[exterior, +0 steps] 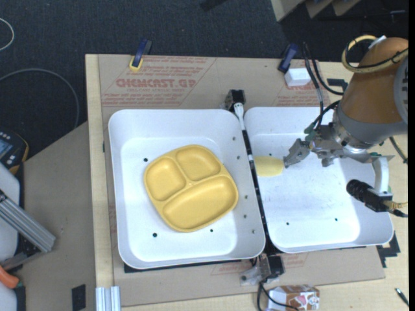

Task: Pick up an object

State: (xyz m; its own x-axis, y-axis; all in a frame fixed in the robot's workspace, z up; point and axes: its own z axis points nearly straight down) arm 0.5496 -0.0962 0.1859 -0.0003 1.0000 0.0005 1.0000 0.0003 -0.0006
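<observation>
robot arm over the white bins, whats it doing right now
The arm reaches in from the right, and its end effector hangs over the right bin, close to a small pale yellow object lying by that bin's left wall. Nothing shows between its fingers, so no pick has been made. A yellow divided plate sits untouched in the left bin.

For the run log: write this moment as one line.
arm: over right bin | claw: beside small yellow piece, no hold seen | left bin: yellow divided plate
</observation>
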